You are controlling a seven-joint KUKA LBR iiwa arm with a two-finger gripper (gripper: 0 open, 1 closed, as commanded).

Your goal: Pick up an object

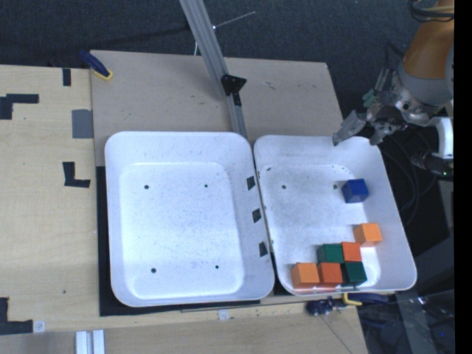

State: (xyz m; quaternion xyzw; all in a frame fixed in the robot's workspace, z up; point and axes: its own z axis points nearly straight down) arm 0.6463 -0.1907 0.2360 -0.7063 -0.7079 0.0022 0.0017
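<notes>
**Gripper waits above the far corner of the right bin; blocks lie toward the near side**

I see the gripper hanging over the far right corner of the right bin. I cannot tell from this view how its jaws stand, and nothing shows between them. So I judge that the pick is not yet begun.

The things to pick are all in the right bin. A blue block lies alone, near the right wall, with bare floor around it. An orange block sits further toward the near side, also by the right wall. In the near right corner there is a tight cluster of blocks, orange and green ones touching each other.

For me the blue block is the best target, because it is apart from the others and nearest to the gripper. I would come down straight over it and keep clear of the right wall. The cluster is risky: there seems to be no place for a finger between the blocks.

The left bin stands just beside the right one on a wooden bench. A metal pole rises from the far side, between the bins.
</notes>
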